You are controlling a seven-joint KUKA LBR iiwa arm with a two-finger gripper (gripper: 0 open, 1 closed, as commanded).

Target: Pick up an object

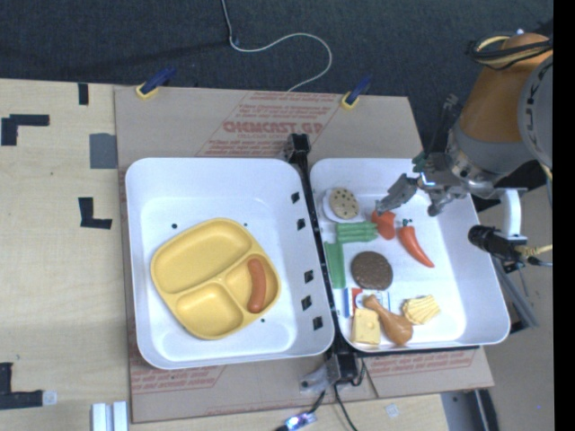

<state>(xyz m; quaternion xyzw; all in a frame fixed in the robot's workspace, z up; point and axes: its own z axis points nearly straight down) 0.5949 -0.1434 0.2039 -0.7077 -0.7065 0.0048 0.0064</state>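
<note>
two fingers of the gripper are spread apart above the right bin, holding nothing; one fingertip is just beside the carrot.

Wooden bench under a cardboard sheet bearing two white bins side by side.

Background: table and floor.
Wooden table with cardboard sheet; dark carpet across frame top, white cable.
</note>
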